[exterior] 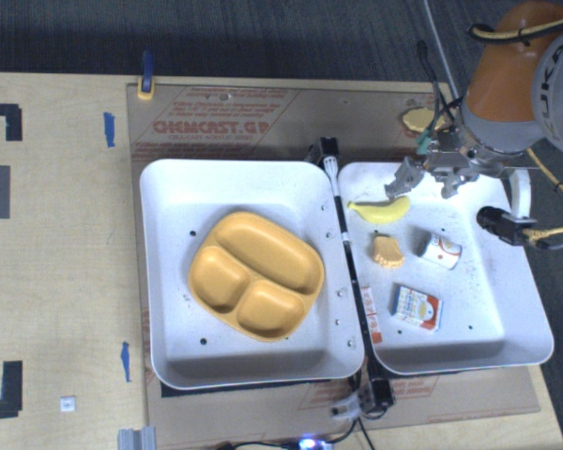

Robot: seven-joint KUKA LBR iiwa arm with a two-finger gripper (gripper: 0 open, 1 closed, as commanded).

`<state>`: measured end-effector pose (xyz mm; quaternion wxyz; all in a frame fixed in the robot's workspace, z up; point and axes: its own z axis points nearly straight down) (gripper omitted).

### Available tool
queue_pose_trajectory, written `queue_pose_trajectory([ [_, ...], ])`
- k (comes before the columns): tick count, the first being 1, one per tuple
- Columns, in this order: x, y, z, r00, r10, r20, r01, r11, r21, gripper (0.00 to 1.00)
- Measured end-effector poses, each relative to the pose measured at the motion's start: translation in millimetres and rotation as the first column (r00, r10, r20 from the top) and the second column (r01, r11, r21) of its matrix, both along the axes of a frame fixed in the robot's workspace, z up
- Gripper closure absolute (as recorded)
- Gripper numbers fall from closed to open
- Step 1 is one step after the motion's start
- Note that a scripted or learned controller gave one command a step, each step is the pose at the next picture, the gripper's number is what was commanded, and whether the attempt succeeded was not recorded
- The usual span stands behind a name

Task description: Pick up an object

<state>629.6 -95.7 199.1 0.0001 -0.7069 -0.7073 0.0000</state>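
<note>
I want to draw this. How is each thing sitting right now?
Yellow tray: right side up in the left bin.
Banana: lying flat, right bin.
Cookie: lying flat.
Small can: tipped on its side.
Little box: lying flat.
Claw: open above the banana, holding nothing.

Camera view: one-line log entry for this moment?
gripper: open, above right bin far edge | banana: just below it, not held | left bin: yellow tray
</note>
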Motion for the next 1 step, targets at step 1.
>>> queue_pose_trajectory([
  [1, -41.4, -21.8, -98.1, 1.0, -0.001, 0.007, 0.001, 1.0, -0.001, 0.0],
])
